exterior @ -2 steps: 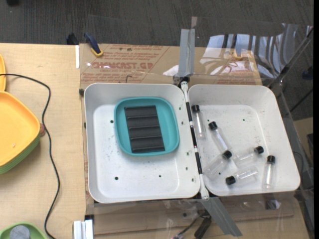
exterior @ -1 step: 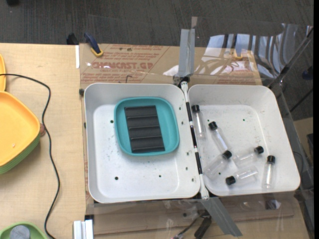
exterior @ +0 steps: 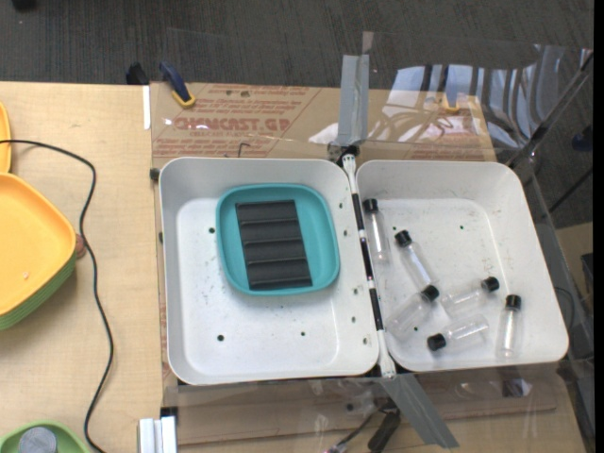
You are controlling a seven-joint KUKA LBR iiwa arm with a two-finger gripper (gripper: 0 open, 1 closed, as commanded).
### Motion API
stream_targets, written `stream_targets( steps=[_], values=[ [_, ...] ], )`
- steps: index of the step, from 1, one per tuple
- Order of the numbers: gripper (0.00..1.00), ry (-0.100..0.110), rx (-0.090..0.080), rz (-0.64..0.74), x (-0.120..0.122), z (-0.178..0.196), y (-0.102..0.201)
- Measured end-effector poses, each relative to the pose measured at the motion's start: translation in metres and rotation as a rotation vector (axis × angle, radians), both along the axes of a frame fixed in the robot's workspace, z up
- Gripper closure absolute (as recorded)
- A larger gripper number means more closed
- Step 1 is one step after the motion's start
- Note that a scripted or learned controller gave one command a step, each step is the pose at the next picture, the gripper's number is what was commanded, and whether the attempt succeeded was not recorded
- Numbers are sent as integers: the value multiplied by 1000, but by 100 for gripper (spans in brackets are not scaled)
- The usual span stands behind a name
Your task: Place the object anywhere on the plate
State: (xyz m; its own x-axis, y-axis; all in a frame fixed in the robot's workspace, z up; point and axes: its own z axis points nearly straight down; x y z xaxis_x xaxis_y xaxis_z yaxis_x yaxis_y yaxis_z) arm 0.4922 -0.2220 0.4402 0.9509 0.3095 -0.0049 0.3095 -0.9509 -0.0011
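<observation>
Six clear vials (exterior: 444, 300) in right bin (exterior: 528, 206), teal plate (exterior: 326, 243) in left bin (exterior: 189, 281)

The two bins (exterior: 189, 281) are showing plain white, speckled with small dark dots. A teal plate (exterior: 326, 243) is carrying a black ribbed pad (exterior: 273, 244) near the left bin's back edge. In the right bin (exterior: 528, 215), clear vials (exterior: 415, 270) are wearing black caps. Printed brown cardboard (exterior: 245, 121) is lying behind, and yellow dishes (exterior: 28, 253) are sitting on pale wood (exterior: 113, 366).
</observation>
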Motion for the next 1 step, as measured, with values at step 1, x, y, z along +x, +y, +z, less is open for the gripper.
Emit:
stream_targets(
  steps=[1],
  values=[
    [0, -1, 0, -110, 3, 1, 0]
  ],
)
